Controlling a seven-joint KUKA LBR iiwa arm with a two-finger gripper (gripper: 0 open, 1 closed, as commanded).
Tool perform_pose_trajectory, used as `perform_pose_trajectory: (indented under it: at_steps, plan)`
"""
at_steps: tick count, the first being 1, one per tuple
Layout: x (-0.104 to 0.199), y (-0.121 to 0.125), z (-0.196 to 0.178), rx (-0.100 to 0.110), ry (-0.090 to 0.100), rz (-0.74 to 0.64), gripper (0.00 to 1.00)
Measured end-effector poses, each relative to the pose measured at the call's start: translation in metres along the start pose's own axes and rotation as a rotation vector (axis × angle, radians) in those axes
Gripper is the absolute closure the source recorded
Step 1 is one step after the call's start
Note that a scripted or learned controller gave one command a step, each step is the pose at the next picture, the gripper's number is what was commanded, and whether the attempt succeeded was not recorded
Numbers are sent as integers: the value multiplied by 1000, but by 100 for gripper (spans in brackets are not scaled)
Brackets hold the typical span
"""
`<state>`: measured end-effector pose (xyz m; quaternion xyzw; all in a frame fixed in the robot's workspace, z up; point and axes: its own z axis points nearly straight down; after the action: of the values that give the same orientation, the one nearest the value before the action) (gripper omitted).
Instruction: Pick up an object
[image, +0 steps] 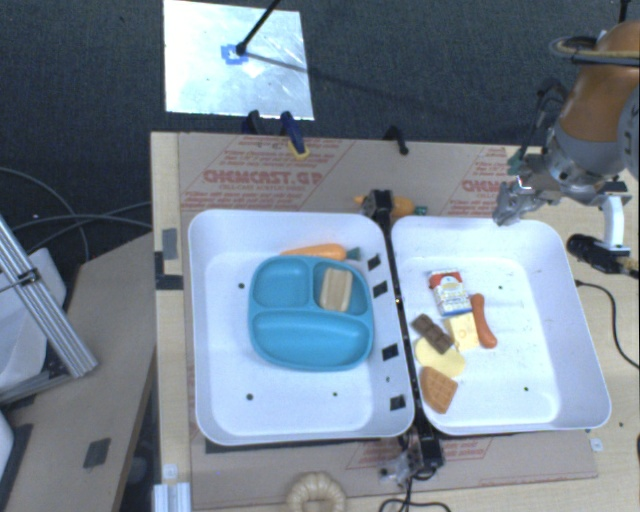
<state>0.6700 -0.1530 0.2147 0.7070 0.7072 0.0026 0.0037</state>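
Red-orange sausage (484, 320) lies in the right bin (570, 330), beside a small carton (450, 293) and clear of the wafers. I'd come straight down over its middle, straddling its width. My gripper (507, 208) hangs well apart, above the bin's far rim, empty; its opening I cannot tell.

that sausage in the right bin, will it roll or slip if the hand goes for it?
The sausage looks like a smooth, rounded toy, so it may roll sideways if pushed across its length. Its glossy surface suggests it could slip from a shallow pinch. It lies against the yellow cheese slice, so a push would likely move both. The hand is above the right bin's far edge.
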Motion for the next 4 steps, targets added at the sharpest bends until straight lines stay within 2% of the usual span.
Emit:
perform_pose_trajectory:
  at_steps: [1,2,4]
  plan:
    - [0,1,-11,5,1,-3,100]
    - [59,-13,-13,7,3,-9,100]
    - [149,-58,1,10,3,-8,100]
